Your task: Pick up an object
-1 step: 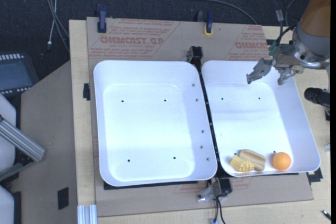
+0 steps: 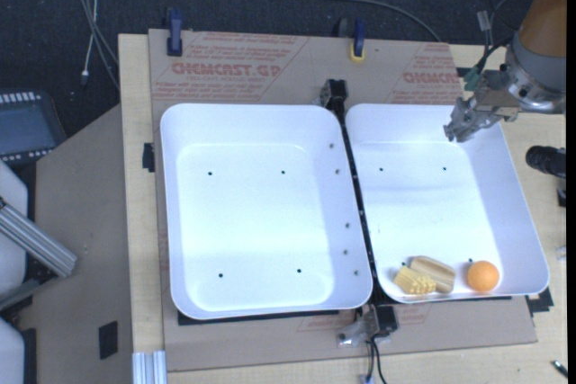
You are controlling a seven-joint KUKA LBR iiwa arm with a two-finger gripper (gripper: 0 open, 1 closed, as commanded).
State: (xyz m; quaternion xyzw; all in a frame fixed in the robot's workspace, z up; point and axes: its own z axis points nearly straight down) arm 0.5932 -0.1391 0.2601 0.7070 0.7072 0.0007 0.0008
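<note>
Orange and round, the ball (image 2: 483, 275) lies nearest us, far below our gripper (image 2: 458, 129) in the right bin (image 2: 432, 193), beside a tan bread-like roll (image 2: 434, 270) and a knobbly yellow corn piece (image 2: 414, 282). We should descend centred over one. Whether the gripper is open, we cannot tell.

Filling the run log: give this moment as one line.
gripper: over right bin far edge, carrying nothing | orange ball, corn cob, bread roll: near edge
</note>
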